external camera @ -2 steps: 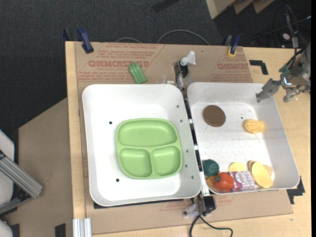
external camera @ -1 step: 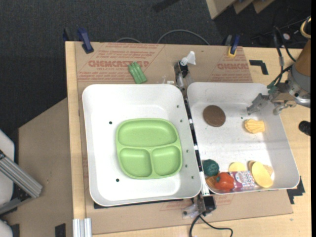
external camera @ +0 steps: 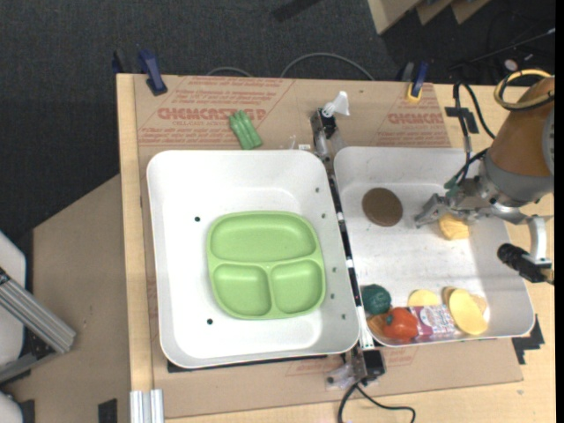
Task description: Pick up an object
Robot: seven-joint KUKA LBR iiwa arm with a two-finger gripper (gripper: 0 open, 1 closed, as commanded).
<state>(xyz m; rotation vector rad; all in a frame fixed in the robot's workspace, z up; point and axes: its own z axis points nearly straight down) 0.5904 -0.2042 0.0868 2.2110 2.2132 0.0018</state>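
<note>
Jaws [external camera: 449, 211] hang low in the right bin [external camera: 414, 170], touching a yellow piece [external camera: 455, 228].

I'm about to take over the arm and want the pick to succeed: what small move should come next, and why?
Probably a short descent onto the yellow chunk. The gripper sits right above it in the right bin, while the brown disc lies apart to the left, so the chunk is the nearest target.
</note>
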